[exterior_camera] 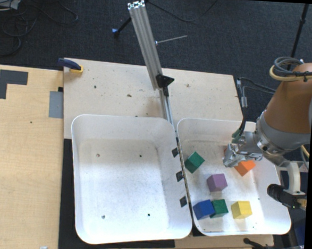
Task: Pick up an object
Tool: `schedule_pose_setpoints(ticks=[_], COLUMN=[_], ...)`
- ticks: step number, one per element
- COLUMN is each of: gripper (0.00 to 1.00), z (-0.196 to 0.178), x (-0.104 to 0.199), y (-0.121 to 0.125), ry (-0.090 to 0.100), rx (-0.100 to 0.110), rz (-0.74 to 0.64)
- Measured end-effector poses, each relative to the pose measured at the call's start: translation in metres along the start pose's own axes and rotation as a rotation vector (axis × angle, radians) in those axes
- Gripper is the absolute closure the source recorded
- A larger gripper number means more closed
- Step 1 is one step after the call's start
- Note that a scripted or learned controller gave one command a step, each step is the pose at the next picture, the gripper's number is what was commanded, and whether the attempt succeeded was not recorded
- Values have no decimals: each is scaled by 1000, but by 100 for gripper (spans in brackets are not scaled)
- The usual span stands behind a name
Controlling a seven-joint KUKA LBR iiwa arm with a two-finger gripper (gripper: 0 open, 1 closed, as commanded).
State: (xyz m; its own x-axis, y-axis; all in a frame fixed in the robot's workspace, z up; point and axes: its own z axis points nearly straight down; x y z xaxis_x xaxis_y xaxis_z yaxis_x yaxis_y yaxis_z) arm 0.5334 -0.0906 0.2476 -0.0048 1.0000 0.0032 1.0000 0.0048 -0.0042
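Several small blocks lie in the right bin: a green one, a purple one, a blue one touching a dark green one, a yellow one and an orange one. My gripper hangs low over the upper middle of this bin. The orange block sits right against its right side, partly hidden by the wrist. I cannot make out whether that block is gripped or just beside it.
The left bin adjoins the right one, with black clips along the shared wall. A slanted aluminium bar rises behind the bins. The arm's grey and orange body overhangs the right bin's right side.
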Motion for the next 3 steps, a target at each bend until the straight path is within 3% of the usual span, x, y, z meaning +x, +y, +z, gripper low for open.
schedule_pose_setpoints(ticks=[3], gripper=[100], z=[19], x=[173], y=[-21], ry=[-1], rx=[2], rz=[-1])
